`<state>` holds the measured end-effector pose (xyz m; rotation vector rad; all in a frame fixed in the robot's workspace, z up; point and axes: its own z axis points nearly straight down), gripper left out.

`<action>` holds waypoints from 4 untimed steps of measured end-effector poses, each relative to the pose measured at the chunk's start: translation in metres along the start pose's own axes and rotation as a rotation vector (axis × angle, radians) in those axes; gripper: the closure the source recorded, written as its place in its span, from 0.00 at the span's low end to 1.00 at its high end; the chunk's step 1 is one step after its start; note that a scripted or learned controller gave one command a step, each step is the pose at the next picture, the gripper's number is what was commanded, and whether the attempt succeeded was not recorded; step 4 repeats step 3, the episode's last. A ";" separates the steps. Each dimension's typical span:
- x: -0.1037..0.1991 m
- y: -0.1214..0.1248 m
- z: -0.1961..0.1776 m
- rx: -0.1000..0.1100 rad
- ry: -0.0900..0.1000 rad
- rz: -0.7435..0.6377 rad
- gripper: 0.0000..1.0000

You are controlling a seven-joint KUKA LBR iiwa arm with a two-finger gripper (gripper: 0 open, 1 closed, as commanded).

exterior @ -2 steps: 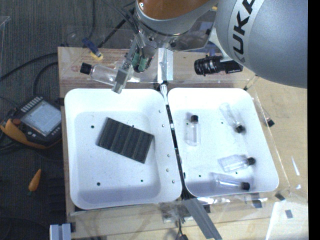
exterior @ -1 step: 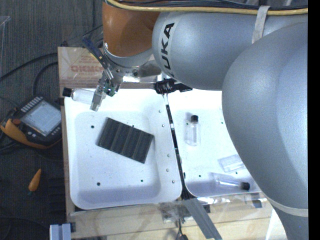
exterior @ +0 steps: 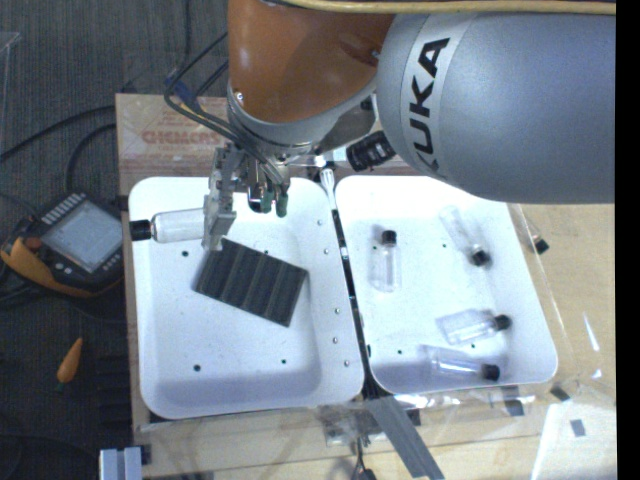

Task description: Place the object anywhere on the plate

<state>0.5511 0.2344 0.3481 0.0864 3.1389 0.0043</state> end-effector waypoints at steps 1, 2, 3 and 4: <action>-0.052 0.002 -0.078 -0.001 -0.003 -0.370 1.00; -0.103 0.006 -0.075 -0.003 -0.003 -0.874 1.00; -0.033 -0.004 0.109 0.000 0.003 -1.253 1.00; -0.033 -0.004 0.109 0.000 0.003 -1.253 1.00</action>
